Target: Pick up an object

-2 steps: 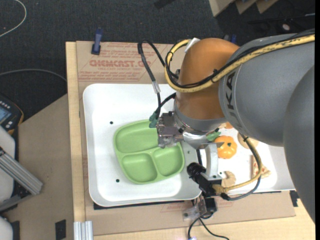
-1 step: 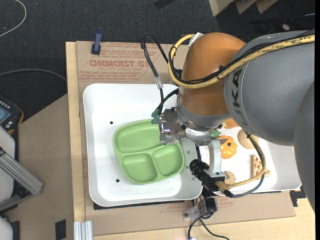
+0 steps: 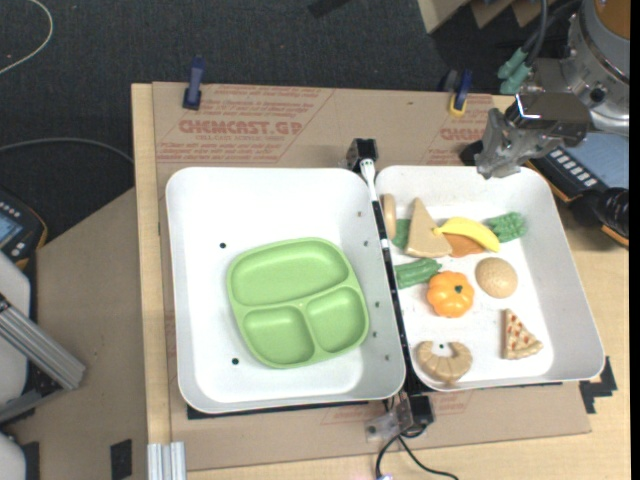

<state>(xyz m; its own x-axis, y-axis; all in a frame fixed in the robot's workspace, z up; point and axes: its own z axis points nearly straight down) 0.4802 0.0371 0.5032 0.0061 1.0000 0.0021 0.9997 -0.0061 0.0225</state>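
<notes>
The right white bin (image 3: 560, 268) holds several toy foods: a tan sandwich wedge (image 3: 424, 230), a yellow banana (image 3: 468, 233), a green leafy piece (image 3: 508, 226), a green bean pod (image 3: 415, 272), an orange pumpkin (image 3: 450, 293), a beige egg-like ball (image 3: 495, 276), a pizza slice (image 3: 519, 335) and a brown pastry (image 3: 444, 360). My gripper (image 3: 497, 158) hangs over the bin's far edge, above and to the right of the banana, with nothing seen between its fingers.
The left white bin (image 3: 190, 298) carries a green sectioned plate (image 3: 297, 301). Blue (image 3: 193, 83) and yellow (image 3: 460, 90) clamps pin the cardboard base at the back. The arm and cables crowd the upper right corner.
</notes>
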